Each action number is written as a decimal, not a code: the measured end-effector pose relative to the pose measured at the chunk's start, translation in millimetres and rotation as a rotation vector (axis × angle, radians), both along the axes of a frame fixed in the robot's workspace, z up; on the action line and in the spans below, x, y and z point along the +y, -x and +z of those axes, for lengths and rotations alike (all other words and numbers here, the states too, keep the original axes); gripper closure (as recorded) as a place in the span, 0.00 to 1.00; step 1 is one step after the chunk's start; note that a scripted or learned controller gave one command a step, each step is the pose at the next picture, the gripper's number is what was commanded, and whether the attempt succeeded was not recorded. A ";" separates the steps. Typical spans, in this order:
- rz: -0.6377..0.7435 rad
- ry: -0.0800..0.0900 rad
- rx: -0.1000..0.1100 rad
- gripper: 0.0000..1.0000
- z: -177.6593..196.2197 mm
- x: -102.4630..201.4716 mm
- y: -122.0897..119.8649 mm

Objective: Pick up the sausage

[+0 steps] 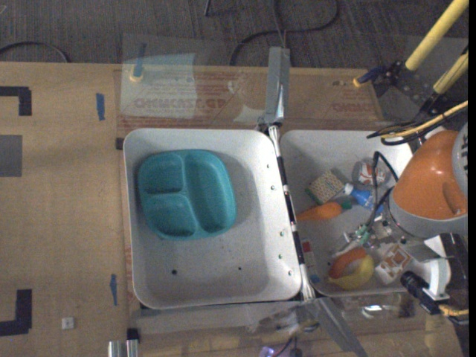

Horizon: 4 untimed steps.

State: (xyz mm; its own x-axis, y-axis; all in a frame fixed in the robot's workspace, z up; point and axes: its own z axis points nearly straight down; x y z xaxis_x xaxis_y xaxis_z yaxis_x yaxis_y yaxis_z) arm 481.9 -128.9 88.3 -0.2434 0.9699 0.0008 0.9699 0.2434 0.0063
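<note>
Orange-banded arm (428,188) hides much of the right bin (312,155), clutter blurred.

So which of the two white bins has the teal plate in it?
The left bin, the one away from the arm: the teal plate lies in its upper half. The right bin holds small mixed items.

Even, diffuse overhead lighting; moderate sharpness with soft detail throughout.

The left bin (149,274) reads bright, nearly washed out along its rim, and the teal plate (186,192) casts a soft grey shadow to its right. A clear plastic sheet (193,88) on the bench shows faint glare. The orange band (428,184) is blurred, and small items in the right bin (309,151) lack crisp edges.
</note>
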 end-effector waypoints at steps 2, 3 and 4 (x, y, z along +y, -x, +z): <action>-0.005 0.008 -0.010 0.00 10.9 -3.6 -1.8; 0.011 0.001 -0.002 0.00 -0.2 -19.6 -0.6; 0.008 0.009 -0.011 1.00 11.0 -22.5 -2.4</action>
